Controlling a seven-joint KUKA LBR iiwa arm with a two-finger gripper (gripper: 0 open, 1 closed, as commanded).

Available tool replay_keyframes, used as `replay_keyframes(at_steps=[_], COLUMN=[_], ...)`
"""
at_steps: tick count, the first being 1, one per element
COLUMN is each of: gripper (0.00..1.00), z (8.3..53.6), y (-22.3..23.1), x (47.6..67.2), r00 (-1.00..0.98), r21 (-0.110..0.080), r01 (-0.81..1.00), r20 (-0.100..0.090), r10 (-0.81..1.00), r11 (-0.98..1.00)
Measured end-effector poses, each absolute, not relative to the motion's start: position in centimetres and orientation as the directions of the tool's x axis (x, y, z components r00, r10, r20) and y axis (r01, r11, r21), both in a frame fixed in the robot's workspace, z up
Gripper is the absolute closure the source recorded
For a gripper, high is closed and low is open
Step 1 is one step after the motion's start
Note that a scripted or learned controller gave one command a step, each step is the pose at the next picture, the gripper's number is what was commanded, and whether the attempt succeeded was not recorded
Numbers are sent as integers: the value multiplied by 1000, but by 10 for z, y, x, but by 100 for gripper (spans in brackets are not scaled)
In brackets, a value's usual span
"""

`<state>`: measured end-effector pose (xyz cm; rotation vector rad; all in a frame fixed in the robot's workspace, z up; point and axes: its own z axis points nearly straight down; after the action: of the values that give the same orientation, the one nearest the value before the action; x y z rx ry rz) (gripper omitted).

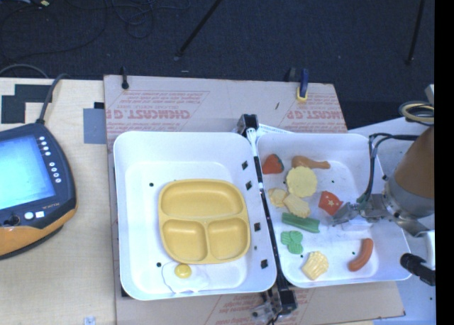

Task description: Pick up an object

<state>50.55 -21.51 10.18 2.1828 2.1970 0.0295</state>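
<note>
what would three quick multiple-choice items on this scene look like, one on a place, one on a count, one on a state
1. Where does the yellow divided tray lie?
A. left bin
B. right bin
C. on the cardboard outside the bins

2. How many compartments does that tray have?
A. two
B. three
C. five

3. In what state is the sausage?
A. clamped in the gripper
B. lying loose on the bin floor
C. stacked on the tray

Answers:
1 A, the tray fills the middle of the left bin.
2 B, one wide section above two smaller ones.
3 B, it rests in the right bin near the front right corner, apart from the gripper.
</note>
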Motion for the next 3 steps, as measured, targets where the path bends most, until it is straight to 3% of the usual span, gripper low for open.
replay_keyframes(at_steps=[1, 2, 3], gripper=[100, 100, 100], z=[113, 99, 223], y=[-215, -141, -94], x=[507, 556, 492], r00=[-6, 2, -2], r21=[41, 24, -6], r01=[999, 1000, 1000], r20=[-12, -12, 2], r10=[1000, 1000, 1000], r11=[6, -2, 2])
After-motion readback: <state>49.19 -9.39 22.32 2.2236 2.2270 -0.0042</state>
